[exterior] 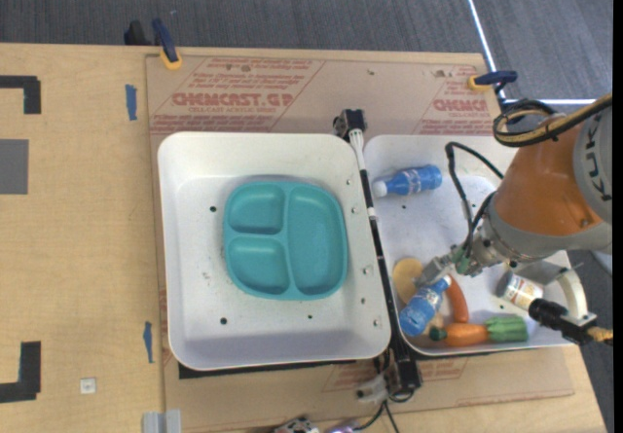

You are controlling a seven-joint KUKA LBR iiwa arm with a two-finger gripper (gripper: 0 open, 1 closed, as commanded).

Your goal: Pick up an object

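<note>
Glossy white plastic bins, matt teal plastic tray, cardboard sheet beneath

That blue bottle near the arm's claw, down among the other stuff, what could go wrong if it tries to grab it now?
Two risks. The gripper sits right by a blue bottle that is crowded against a carrot and a round tan piece, so it might pinch two things or knock them aside. That pile also lies close to the right bin's wall, which could block the claw. The other bottle lies clear.

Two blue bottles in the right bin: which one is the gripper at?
The lower blue bottle, near the bin's front edge by the carrot. The gripper sits right over it; the other bottle lies apart at the back.
</note>
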